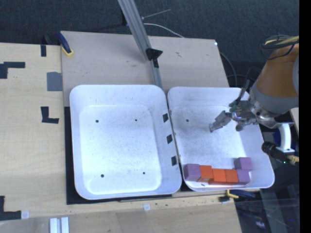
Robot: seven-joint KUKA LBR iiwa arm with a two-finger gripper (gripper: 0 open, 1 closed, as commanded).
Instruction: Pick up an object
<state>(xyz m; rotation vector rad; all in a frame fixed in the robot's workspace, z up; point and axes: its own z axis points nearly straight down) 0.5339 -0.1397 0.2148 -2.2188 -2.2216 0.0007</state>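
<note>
Task is at an early stage, by my read: nothing is picked yet. The gripper hangs over the middle of the right bin, above bare floor, w/ the arm reaching in from the right. Fingers can't be judged: they show as 1 dark, blurred prong pointing down-left, so whether they're spread or closed, I can't tell. Nothing visible between them.

The objs to pick sit well apart from the gripper, lined up along the right bin's near wall: a purple block at the left end, 2 orange blocks touching in the middle, then 2 purple blocks at the right end, which look stacked or stepped. All touching in 1 row.

Left to do: move toward the row, descend, close on 1 block, lift.

Materials: blocks look like hard, matte cubes w/ square edges, prob. wood or plastic. Bins are shallow white trays w/ rounded corners, speckled w/ fine dark flecks. The left bin shows 4 small dark dots on its floor. Bench is pale wood-tone board.
</note>
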